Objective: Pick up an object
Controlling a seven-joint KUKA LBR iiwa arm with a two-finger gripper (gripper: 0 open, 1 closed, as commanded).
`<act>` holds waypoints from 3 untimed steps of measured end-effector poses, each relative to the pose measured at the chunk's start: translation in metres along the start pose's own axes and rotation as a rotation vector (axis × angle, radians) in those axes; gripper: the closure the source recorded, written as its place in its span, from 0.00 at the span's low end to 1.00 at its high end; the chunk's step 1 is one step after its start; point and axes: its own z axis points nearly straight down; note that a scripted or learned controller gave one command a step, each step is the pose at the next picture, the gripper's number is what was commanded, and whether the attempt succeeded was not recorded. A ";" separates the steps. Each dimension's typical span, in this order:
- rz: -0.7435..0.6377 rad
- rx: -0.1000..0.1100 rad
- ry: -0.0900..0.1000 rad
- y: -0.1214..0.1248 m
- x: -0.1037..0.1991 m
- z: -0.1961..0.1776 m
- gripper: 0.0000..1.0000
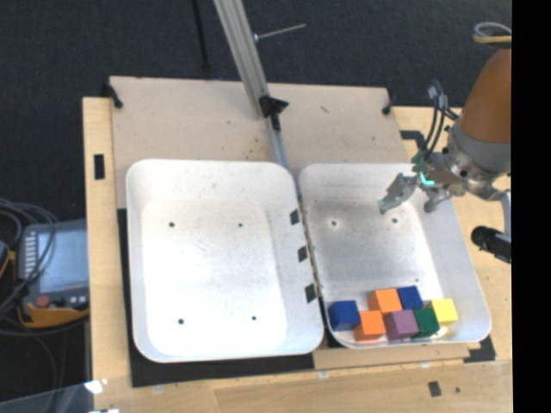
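Near edge of right bin [448, 256]: cluster of small blocks packed together along the front wall. Blue block [343, 314] leftmost, orange block [371, 323] beside it, purple block [401, 323], green block [426, 320], yellow block [444, 310] at the right end. Behind them a second orange block [386, 299] and a second blue block [410, 297]. Left bin [138, 231] sits alongside, touching at the middle. Farther back, gripper [416, 194] hangs over the right bin's far right part, well apart from the blocks, fingers spread, nothing between them. Grey arm with orange band [488, 97] comes in from the right. Metal rail [241, 41] slants up behind the bins.
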 end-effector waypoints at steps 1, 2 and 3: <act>0.000 -0.004 0.000 0.001 0.000 -0.002 0.00; 0.005 0.001 -0.003 -0.006 -0.003 0.042 0.00; 0.006 0.002 -0.003 -0.014 -0.001 0.088 0.00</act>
